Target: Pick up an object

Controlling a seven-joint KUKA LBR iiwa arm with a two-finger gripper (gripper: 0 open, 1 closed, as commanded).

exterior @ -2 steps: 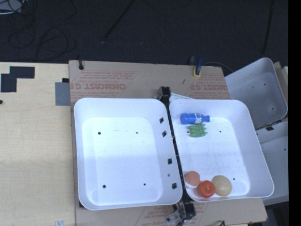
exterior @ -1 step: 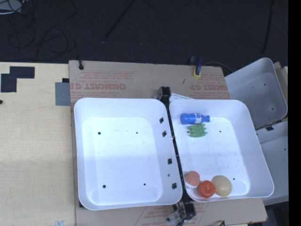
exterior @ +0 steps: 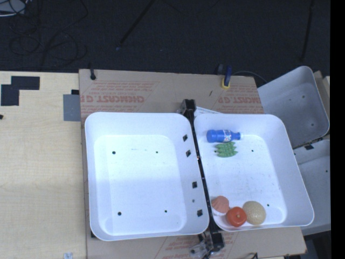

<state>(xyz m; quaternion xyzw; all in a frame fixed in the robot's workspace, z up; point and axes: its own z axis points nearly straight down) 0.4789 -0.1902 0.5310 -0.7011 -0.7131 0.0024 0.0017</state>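
Observation:
The right bin (exterior: pixel 280 161) holds a blue bottle (exterior: pixel 222 136) lying on its side near the far wall, with a small green leafy piece (exterior: pixel 226 150) just in front of it. At the bin's near edge lie a pink shell-like piece (exterior: pixel 220 203), a red tomato (exterior: pixel 236 216) and a tan round object (exterior: pixel 254 212), close together.
The left bin (exterior: pixel 97 171) stands beside the right one, joined by a black clip strip (exterior: pixel 194 161). Both rest on a cardboard sheet (exterior: pixel 161 90) on the wooden bench. A white panel (exterior: pixel 296 99) leans at the right, and a blue and yellow clamp (exterior: pixel 227 75) sits at the cardboard's far edge.

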